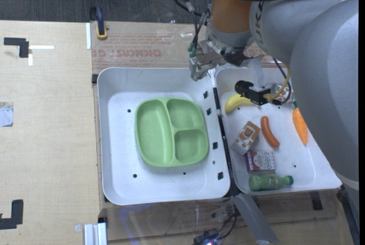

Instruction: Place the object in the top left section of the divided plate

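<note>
Divided plate in left bin, banana, sausage, carrot, bottle in right bin

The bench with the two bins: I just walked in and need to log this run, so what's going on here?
A grey KUKA arm reaches in from the right, its gripper poised above the divider between the bins. The green three-section divided plate in the left white bin holds nothing yet. The yellow banana, orange sausage, orange carrot, small cartons and green bottle lie in the right bin. Nothing appears to be in the gripper.
</note>
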`<state>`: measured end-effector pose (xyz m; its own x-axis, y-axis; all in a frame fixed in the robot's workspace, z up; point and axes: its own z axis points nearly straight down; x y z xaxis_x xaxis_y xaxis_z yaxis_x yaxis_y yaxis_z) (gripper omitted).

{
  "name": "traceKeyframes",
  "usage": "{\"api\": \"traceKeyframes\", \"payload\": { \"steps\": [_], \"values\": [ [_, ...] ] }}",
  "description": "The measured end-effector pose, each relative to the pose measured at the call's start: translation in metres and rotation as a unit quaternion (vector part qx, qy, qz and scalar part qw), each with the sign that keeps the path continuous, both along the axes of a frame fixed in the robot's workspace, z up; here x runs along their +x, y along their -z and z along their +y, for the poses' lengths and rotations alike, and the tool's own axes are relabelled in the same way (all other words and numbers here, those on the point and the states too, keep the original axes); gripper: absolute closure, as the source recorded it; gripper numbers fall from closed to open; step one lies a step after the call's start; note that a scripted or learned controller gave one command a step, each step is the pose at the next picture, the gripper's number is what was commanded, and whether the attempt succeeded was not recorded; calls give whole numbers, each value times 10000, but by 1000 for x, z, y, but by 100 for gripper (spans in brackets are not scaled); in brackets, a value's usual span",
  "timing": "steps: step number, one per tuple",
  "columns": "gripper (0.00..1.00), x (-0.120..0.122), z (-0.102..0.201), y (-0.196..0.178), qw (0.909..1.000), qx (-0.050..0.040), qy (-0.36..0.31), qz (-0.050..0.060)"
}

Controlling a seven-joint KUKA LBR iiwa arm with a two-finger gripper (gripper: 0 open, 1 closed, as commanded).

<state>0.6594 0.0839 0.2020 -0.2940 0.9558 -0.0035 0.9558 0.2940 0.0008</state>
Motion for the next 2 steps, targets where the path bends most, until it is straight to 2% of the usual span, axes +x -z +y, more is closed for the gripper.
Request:
{"api": "traceKeyframes", "payload": {
  "steps": [1,2],
  "values": [
    [100,0,58,-72,9924,8,-1227,2],
    [100,-36,-23,-19,9820,8,-1888,9]
  ]
}}
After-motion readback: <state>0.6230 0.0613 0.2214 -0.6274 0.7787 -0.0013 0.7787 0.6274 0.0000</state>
